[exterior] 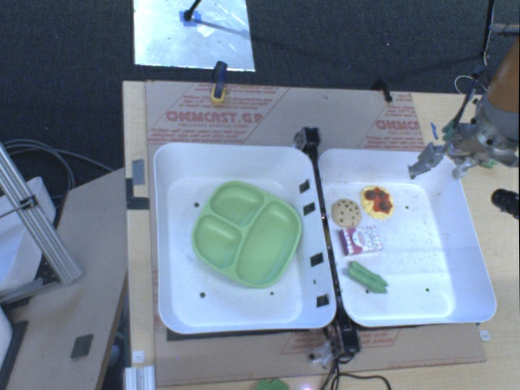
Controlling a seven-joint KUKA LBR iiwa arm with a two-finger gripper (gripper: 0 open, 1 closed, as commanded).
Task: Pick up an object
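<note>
Bins sit side by side in the middle of my frame: the left bin (175, 218) holds a light green divided plate (246, 233), three compartments, lying flat and a little turned, near the bin's centre. The right bin (463, 242) carries the small pieces I could go for, all gathered in its left half close to the divider (318, 218) between the bins. From top to bottom I see a yellow piece with red topping (377, 202), a round tan cookie with dark spots (346, 213) just beside it to the lower left, a white and pink packet (361, 240) just below the cookie, and a green pod-shaped piece (367, 278) below that, lying at a slant, apart from the packet. The gripper (445, 160) is at the upper right of the frame, over the upper right corner of the right bin near its rim, well apart from every one of those pieces. I see two grey fingers spread, one fingertip (424, 164) pointing toward the left and the other nearer the wrist, with nothing between them. The arm (500, 104) comes in from the right edge, its orange band at the frame's upper right. Above the bins a board with red lettering (268, 108) lies under them, and a shiny sheet (192, 23) lies on the dark floor at the upper left.
</note>
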